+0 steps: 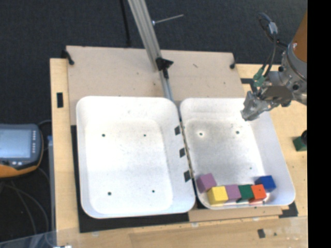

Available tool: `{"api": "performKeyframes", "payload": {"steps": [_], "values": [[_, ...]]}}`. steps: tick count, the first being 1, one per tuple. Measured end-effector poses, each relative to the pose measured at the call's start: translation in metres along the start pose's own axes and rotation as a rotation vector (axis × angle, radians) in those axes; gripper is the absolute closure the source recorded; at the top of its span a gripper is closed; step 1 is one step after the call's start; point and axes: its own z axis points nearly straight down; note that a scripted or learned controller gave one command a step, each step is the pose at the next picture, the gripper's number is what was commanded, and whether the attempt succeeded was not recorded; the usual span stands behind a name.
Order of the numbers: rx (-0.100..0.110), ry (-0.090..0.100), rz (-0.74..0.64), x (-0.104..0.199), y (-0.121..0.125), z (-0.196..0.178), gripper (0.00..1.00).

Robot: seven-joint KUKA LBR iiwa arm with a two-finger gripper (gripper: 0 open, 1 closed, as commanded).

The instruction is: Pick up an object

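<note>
Several small blocks lie along the near edge of the right bin (269, 138): a purple block (206, 181), a yellow block (217, 195), a second purple block (233, 192), a green block (245, 192), an orange block (258, 192) and a blue block (266, 182). My gripper (251, 109) hangs over the bin's far right corner, well away from the blocks. Nothing shows between its fingers.
The left bin (83, 138) sits beside the right one, with black clips along their shared edge. A slanted metal pole (150, 40) rises behind the bins. A green object (300, 142) lies on the bench at the right. A handheld console (18, 146) rests at the far left.
</note>
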Motion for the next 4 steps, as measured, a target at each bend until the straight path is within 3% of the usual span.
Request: {"api": "performKeyframes", "payload": {"steps": [1, 2, 3, 4], "values": [[-0.003, -0.002, -0.007, -0.001, 0.001, -0.011, 1.00], [0.009, 0.004, -0.004, 0.087, -0.011, 0.047, 1.00], [0.010, 0.001, 0.008, 0.087, 0.006, 0.080, 1.00], [-0.002, 0.001, 0.008, 0.045, 0.011, 0.018, 1.00]]}}
